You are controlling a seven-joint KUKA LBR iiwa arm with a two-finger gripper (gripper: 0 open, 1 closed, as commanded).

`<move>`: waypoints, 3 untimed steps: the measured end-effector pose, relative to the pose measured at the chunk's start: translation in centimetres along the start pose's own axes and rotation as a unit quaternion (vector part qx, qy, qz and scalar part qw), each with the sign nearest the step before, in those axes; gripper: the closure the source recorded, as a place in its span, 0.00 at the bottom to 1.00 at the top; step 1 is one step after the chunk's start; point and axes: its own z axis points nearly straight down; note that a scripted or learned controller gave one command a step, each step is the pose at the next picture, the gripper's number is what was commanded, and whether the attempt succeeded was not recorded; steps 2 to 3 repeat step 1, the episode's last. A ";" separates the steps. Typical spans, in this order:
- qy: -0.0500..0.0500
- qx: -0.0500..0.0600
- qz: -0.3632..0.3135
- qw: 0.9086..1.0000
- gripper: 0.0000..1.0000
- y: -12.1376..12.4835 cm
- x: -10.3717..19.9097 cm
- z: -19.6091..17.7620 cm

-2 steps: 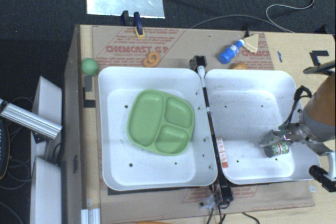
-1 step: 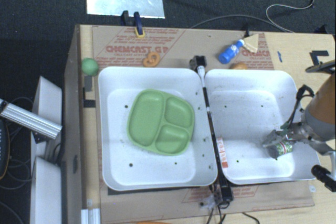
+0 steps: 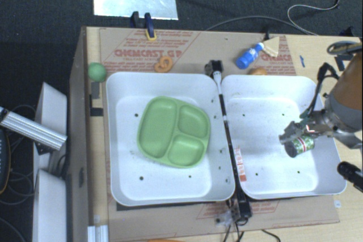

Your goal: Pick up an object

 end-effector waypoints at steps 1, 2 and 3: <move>0.001 0.001 0.000 1.000 1.00 0.8 9.8 -1.3; 0.001 0.001 0.000 1.000 1.00 0.8 9.8 -1.3; 0.001 0.001 0.000 1.000 1.00 0.8 9.8 -1.3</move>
